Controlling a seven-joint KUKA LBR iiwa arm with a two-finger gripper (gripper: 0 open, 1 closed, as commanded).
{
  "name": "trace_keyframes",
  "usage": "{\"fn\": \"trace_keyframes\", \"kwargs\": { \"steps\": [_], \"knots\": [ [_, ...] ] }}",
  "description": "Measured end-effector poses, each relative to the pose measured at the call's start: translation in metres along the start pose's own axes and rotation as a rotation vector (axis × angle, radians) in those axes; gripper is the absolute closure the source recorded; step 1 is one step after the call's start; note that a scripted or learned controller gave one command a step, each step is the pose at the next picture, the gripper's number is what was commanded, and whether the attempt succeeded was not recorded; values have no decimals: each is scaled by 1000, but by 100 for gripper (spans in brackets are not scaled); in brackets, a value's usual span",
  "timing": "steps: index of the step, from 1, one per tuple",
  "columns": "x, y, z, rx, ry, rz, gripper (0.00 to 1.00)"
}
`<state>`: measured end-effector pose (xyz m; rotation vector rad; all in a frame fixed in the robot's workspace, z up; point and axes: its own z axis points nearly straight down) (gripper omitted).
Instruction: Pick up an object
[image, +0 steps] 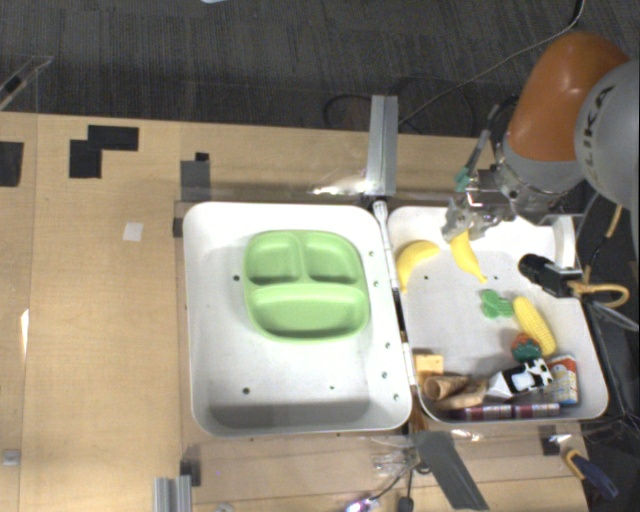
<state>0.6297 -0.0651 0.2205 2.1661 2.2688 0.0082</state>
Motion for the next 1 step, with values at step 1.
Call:
{"fn": "trace_keyframes", "kwargs": {
  "steps": [1],
  "knots": [
    [-28, -2, 19, 2, 0, -185, 100]
  ]
}}
